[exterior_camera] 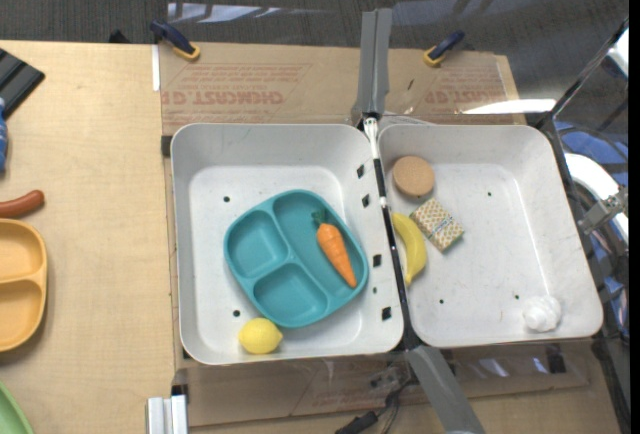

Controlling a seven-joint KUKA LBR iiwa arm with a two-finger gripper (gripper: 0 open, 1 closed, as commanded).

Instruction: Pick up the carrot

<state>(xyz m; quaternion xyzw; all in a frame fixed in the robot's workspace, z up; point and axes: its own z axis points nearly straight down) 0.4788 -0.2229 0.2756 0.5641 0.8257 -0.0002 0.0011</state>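
**Carrot waiting in the teal plate, grasp not yet begun**

Since my gripper has no place in this view, I cannot tell its state, so I plan from how things lie. The carrot (337, 252) rests in the right-hand compartment of the teal plate (262, 252), which sits in the left bin (200, 222). It lies at a slant, green top toward the far side and thin tip toward the near side, close to the plate's right rim.

To do this well, I judge I should come down over the carrot's thicker upper half, with my jaws set across its width rather than along its length, and stay off the plate's raised dividers, which could block one side. The carrot tapers and looks smooth, so a grip near the tip would likely slip.

Nearest the camera, a round yellow lemon (260, 335) sits on the bin floor just beside the plate's near edge; it looks ready to roll if nudged. In the right bin (570, 222), a soft-looking white ball (541, 315) lies in the near corner. Farther in, a curved yellow banana (409, 246) hugs the wall between the bins, touching a small patterned block (438, 223). Beyond them is a flat tan disc (412, 176), something like a cookie. Both bins are shallow, glossy white plastic.
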